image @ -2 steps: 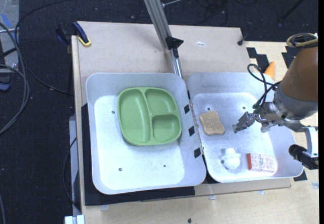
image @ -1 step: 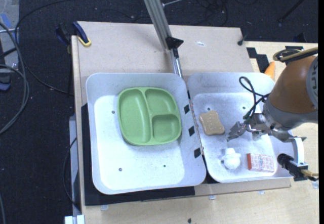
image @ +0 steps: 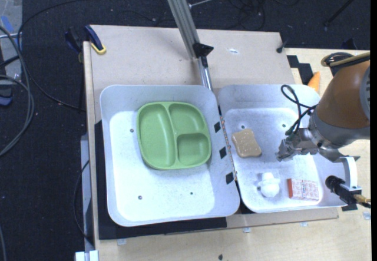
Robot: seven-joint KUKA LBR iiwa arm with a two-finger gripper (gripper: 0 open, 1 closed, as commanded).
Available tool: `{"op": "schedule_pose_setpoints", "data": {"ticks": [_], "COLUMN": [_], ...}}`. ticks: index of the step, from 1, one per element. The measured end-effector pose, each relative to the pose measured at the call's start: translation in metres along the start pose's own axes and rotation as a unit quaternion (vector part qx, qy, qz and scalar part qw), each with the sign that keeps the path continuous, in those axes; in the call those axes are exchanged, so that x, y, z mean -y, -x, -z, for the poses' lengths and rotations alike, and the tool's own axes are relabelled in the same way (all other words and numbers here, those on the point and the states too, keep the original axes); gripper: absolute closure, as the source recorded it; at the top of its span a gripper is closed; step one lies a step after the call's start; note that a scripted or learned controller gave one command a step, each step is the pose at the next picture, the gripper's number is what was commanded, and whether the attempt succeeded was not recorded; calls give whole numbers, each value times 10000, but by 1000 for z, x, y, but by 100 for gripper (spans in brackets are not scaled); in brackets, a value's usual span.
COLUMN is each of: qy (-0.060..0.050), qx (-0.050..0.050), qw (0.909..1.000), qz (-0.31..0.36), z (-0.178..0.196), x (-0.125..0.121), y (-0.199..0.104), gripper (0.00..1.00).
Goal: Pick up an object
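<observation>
Bench: a pale tan wooden bench top [image: 153,56] stands on a dark, speckled floor [image: 47,30] strewn with black cables.
Bins: two shallow white bins sit side by side, the left bin [image: 118,195] touching the right bin [image: 253,101] along a middle edge marked with small black tabs.
Left bin: a light green plastic plate with three compartments [image: 174,135] lies flat in its upper half.
Right bin: a tan rectangular sponge-like block [image: 246,143] lies near the middle edge; a small white rounded object [image: 269,185] sits below it; a flat red-and-white patterned packet [image: 303,190] lies just beside that, toward the lower right corner.
Arm: the grey arm with its orange band [image: 346,92] reaches in from the right over the right bin.
Gripper: the two-finger gripper [image: 287,151] points down between the sponge-like block and the packet, apart from both; I cannot tell how it is set.
Room: a grey metal pole [image: 179,6] slants across the bench's far side.
</observation>
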State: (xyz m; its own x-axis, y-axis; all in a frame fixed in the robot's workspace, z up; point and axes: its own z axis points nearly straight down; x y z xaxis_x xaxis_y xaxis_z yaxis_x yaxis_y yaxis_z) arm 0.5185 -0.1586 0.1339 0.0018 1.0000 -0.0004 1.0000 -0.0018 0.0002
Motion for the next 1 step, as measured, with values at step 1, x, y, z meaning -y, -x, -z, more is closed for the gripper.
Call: {"op": "schedule_pose_setpoints", "data": {"ticks": [1], "qy": [20], "qx": [5], "qw": [10000], "qz": [22], "z": [62], "x": [0], "y": [-4], "gripper": [100]}}
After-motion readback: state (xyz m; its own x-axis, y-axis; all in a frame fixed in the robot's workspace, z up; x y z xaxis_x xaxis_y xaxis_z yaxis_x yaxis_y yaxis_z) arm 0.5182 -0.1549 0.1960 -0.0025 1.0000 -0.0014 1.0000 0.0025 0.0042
